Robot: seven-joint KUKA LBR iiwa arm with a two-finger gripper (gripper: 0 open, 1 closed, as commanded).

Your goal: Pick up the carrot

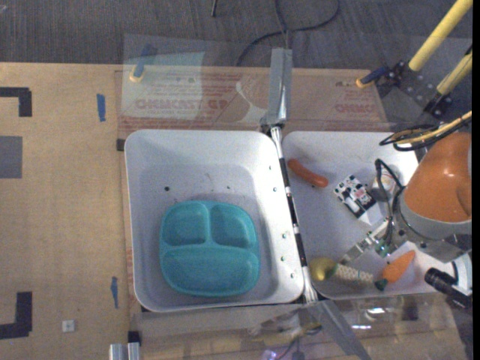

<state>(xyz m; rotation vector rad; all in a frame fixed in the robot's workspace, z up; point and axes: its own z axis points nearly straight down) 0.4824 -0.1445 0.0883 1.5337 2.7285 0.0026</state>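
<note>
Camera view showed, far left of the gripper, a teal plate [209,248] lying in the left bin [150,156]. In the right bin [330,148], a sausage [308,172] lay up and left of the gripper, and a patterned card [354,195] just above it. The gripper [369,244] hung low in this bin; if it was open or closed, I could not tell. The carrot [397,268] lay just right below it.
</note>
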